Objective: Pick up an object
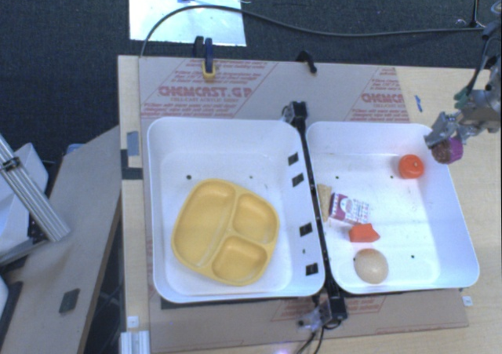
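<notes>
My gripper (445,139) hangs over the far right corner of the right bin (463,223), at the view's right edge. A small purple object (449,151) sits between its fingers, lifted off the bin floor. Just left of it, an orange ball (411,166) lies in the bin. Further down the bin are a red and white packet (349,209), a small red-orange piece (363,232), a tan egg-shaped object (371,265) and a pale strip (324,198) by the left wall.
The left bin (169,148) holds a yellow divided plate (226,231). A black clip rail (307,211) runs between the two bins. A cable (353,31) crosses the dark floor behind the bench.
</notes>
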